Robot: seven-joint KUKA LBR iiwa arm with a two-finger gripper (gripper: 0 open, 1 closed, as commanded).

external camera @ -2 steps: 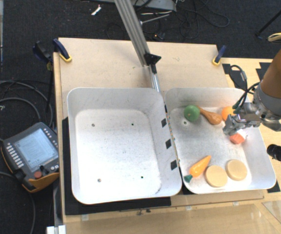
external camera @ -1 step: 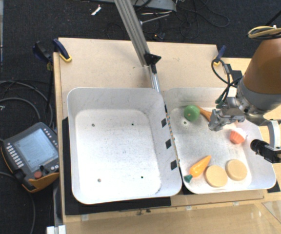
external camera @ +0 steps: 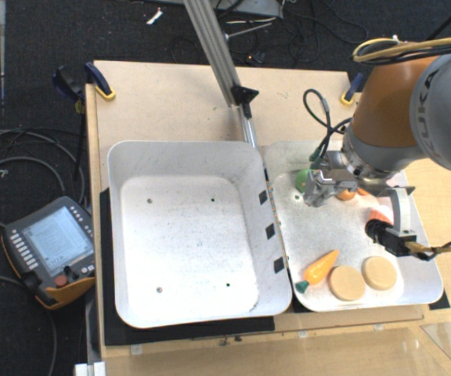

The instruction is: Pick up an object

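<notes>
My gripper hangs low over the far part of the right bin, under the grey and orange arm that reaches in from the right. A small green object lies just to its left, close to or touching it. Just to its right sits a small orange object, partly covered by the wrist. A red piece peeks out further right. Nearer the front lie an orange carrot with a green tip and two tan round discs.
The left bin adjoins the right one, its raised wall running between them. A slanted metal pole comes down to the bench behind the bins. Clamps sit at the bench's far corners.
</notes>
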